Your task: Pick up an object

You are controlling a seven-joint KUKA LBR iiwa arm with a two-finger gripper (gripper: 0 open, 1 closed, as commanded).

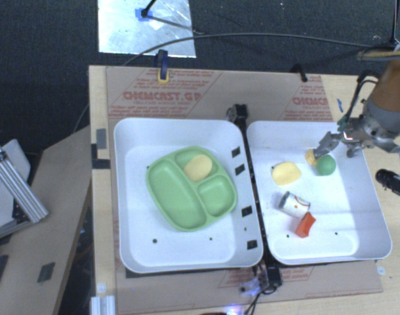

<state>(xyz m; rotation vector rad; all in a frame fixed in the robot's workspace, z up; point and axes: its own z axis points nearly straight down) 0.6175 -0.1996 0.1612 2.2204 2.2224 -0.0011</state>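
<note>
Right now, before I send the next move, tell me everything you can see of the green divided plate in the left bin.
The green divided plate is pale green, looks like matte plastic, rounded, with raised ridges splitting it into three compartments. It lies flat on the floor of the left bin, roughly in the middle and turned at an angle to the bin's walls. A yellow rounded object rests in its upper compartment; the other two hold nothing.

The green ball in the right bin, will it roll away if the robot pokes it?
Probably yes. The green ball looks round and smooth, and the right bin has a flat floor, so a nudge would likely send it rolling. It also looks small, so it may slip sideways from the gripper close above it unless squeezed across its middle.
</note>
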